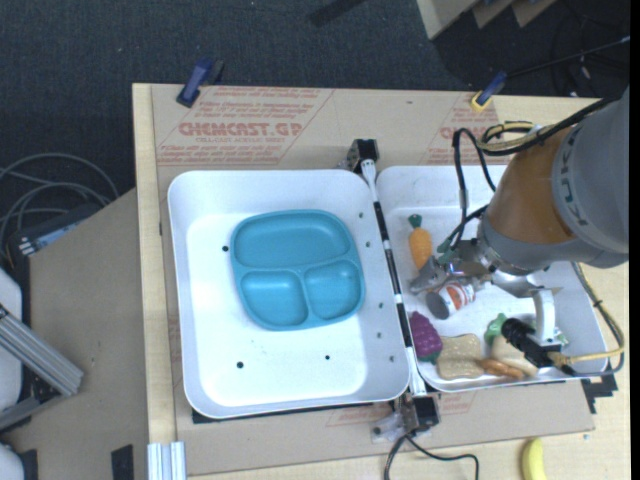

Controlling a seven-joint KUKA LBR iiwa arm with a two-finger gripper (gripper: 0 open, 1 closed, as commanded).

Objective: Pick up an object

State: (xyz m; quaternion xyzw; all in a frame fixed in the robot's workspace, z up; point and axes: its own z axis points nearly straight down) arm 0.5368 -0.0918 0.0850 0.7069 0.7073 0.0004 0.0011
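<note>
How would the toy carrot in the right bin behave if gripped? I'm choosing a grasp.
The carrot looks like smooth moulded plastic, so probably stiff, light and somewhat slippery. Its tapered, rounded body lies flat on the right bin, so a push would likely make it roll or pivot.

Two white bins counted on bench (150,268): left bin (200,368), right bin (400,183). One blue divided tray (297,267) counted in left bin, three compartments. In right bin: one toy carrot (420,241), one purple item (426,335), one bread slice (458,356), one small red-and-white item (459,296), one green-topped piece (495,327). Two blue clamps noted at bench's far edge (198,81) (489,90). One yellow item (534,459) at near edge.
</note>
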